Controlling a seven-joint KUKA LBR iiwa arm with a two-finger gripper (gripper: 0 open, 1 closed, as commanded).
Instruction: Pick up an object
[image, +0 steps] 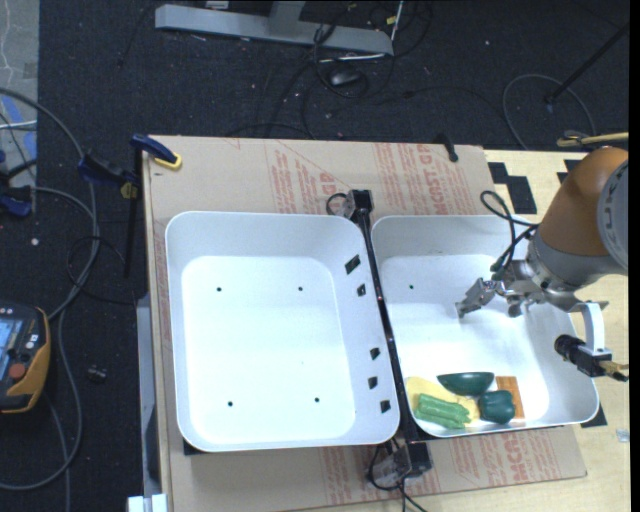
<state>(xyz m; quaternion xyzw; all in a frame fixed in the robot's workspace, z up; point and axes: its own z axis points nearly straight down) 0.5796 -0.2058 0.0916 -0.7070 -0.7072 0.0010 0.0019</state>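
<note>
At the near edge of the right bin (585, 400) a small group of objects lies close together: a green ridged piece (441, 409), a dark green bowl-like piece (466, 382), a teal lump (497, 406), and under them a yellow scrap (424, 386) and an orange-brown flat piece (508, 385). They touch or overlap each other, so any of them can serve as the thing to pick.

Farther in, above the middle of the same bin, hangs the gripper (484, 295), pointing toward the left. Its fingers look spread apart and nothing sits between them. It is well apart from the objects.

I judge the step to be the approach, the grasp not yet begun. The next move calls for travelling toward the near corner and descending over one piece.

The left bin (190, 330) stands beside.
</note>
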